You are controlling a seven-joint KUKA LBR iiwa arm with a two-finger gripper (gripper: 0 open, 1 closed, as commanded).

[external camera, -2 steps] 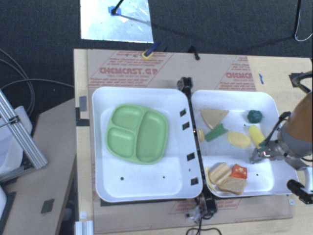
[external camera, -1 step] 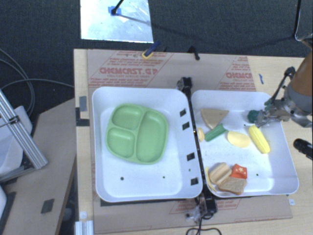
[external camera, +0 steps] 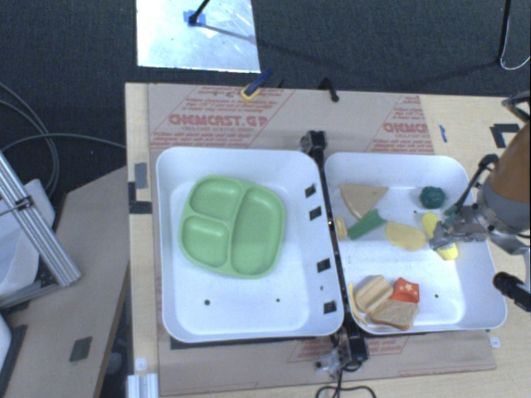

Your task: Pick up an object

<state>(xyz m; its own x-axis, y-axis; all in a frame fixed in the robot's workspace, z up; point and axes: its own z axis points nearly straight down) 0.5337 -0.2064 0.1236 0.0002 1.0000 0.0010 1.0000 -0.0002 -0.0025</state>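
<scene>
Reach puts my hand (external camera: 445,240) low in the right bin (external camera: 477,305), beside the yellow piece (external camera: 405,236), to take it, though I cannot tell its grip state.

Two shallow white plastic bins (external camera: 241,160) are seen on a tan board printed with red lettering (external camera: 217,116). A pale green divided plate (external camera: 233,225) is held in one; a dark teal lump (external camera: 432,196), yellow pieces (external camera: 405,235), a green stick (external camera: 364,225) and a beige wedge (external camera: 363,197) are held in the other.
</scene>
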